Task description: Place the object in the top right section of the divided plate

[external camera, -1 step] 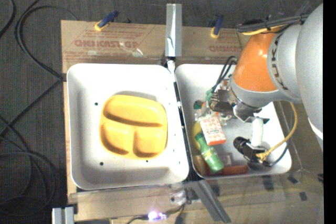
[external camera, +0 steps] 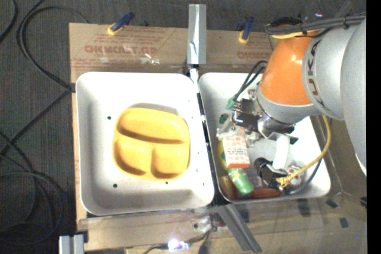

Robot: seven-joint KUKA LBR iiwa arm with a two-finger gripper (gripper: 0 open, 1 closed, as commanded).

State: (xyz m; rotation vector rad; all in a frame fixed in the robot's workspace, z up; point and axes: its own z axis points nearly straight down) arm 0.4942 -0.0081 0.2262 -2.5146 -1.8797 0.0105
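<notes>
Objects for the task lie in the right bin (external camera: pixel 324 187): which ones show?

— A white-and-red carton (external camera: pixel 236 150) sits near that bin's left wall, a green item (external camera: pixel 240 181) just below it, and a dark reddish item (external camera: pixel 265 192) along the bottom edge. Which one is meant, I cannot tell.

— Where is the arm?

— The grey arm (external camera: pixel 339 68) with its orange band reaches in from the right, bent down over the right bin. Its gripper (external camera: pixel 262 128) hangs above the clutter; whether it is spread or closed cannot be told.

— And the divided plate (external camera: pixel 152 141)?

— Yellow, lying in the middle of the left bin (external camera: pixel 89 104), with bare white floor all around it. Its sections hold nothing visible.

— The edges?

— Both bins touch along a central divider on a cardboard-covered bench (external camera: pixel 119 47).
</notes>
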